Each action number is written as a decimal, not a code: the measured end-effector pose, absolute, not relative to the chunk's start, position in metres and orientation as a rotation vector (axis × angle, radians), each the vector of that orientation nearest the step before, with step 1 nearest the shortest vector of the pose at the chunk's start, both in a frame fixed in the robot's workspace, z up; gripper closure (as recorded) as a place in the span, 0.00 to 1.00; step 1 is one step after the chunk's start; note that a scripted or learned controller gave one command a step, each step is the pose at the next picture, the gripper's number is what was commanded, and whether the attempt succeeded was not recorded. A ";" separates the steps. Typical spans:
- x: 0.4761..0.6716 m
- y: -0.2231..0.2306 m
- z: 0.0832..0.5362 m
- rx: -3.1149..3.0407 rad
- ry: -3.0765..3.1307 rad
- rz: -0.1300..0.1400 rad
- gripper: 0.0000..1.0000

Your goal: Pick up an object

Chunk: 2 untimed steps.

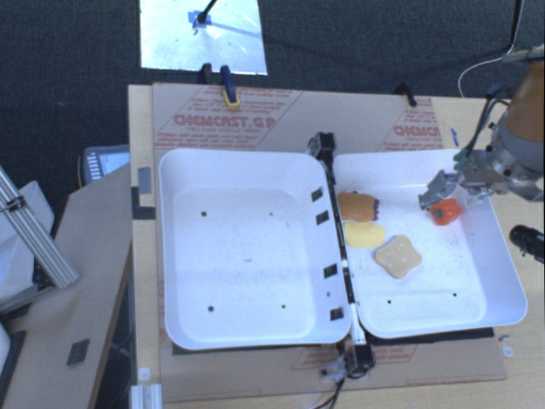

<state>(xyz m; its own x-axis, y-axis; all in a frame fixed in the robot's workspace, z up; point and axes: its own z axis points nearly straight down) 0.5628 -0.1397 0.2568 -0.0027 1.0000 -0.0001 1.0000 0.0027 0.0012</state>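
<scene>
**White bins, one arm, a small orange target**

White and shallow, the left plastic bin carries nothing for the arm to take, so the work sits entirely in its neighbour. A row of dark clips runs down the seam where the two bins meet, apparently to keep them butted together.

Inside the right white bin, three pieces cluster near the seam: a brown-and-orange lumpy piece at about ten o'clock of the bin's centre, a flat yellow oval just below it and touching or nearly so, and a tan, rounded-square slab at six o'clock.

At about two o'clock, well apart from that cluster, lies a small orange-red object. The grey gripper hangs directly over it, reaching in from three o'clock, which suggests this isolated piece is the chosen target, being easier to approach than the crowded ones. Whether the gripper is spread, closed or already clamping the object, I cannot tell; the metal hides the contact.
</scene>
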 end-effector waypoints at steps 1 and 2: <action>0.564 -0.140 0.268 2.213 2.225 0.005 1.00; 0.551 -0.050 0.386 2.199 2.230 0.021 1.00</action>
<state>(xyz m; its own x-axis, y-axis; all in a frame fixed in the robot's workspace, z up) 0.5511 -0.0498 0.3857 -0.0140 0.9999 0.0022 0.9998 0.0139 0.0164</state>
